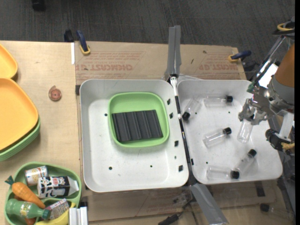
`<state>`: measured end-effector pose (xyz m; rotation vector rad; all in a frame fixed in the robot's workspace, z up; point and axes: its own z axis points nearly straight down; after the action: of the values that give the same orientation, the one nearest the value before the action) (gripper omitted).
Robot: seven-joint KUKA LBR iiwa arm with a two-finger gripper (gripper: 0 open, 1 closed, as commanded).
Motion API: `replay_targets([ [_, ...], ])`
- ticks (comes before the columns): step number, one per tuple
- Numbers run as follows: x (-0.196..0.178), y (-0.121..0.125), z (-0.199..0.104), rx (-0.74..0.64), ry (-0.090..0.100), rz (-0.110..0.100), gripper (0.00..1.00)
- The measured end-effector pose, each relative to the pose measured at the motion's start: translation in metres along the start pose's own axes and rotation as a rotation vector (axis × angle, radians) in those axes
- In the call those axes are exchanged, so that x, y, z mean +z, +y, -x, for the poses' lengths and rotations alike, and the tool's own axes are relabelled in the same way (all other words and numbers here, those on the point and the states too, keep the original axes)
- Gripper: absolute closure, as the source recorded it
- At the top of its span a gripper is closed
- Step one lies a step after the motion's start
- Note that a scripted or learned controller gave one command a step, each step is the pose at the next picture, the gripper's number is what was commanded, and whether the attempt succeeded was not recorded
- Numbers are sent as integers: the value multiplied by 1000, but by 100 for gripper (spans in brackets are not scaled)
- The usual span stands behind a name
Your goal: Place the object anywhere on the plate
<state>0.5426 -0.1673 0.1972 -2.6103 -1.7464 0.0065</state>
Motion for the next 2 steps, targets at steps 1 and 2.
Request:
replay_targets([
  [1, -19, -45, -69, -43, 1, -1, 100],
  [2, 1, -40, -125, -143, 0, -1, 100],
])
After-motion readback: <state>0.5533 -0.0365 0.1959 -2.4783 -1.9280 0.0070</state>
